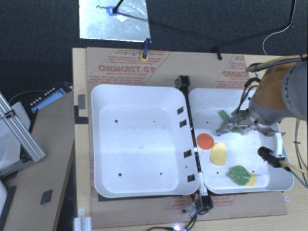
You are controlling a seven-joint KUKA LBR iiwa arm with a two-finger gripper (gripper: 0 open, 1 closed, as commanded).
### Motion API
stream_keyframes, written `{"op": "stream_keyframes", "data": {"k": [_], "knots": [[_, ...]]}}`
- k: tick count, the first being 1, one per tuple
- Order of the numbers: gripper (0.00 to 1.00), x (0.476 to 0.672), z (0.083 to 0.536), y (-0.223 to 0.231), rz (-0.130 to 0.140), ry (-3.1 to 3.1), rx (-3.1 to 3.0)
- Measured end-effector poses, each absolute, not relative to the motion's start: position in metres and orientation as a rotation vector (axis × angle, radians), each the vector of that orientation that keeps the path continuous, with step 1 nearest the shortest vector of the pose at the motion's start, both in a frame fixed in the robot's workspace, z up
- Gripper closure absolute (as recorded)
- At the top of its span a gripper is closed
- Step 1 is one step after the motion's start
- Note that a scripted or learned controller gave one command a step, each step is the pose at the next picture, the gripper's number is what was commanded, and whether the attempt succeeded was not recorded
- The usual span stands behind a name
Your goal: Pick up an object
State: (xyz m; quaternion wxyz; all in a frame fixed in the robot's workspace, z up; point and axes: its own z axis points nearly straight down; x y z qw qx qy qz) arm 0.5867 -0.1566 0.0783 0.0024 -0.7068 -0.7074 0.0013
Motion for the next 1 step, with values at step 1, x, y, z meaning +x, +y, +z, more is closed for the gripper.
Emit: {"op": "stream_keyframes", "data": {"k": [1], "knots": [[0.00,0.6472,0.0861,-0.1654,-0.007,-2.234,-2.220]]}}
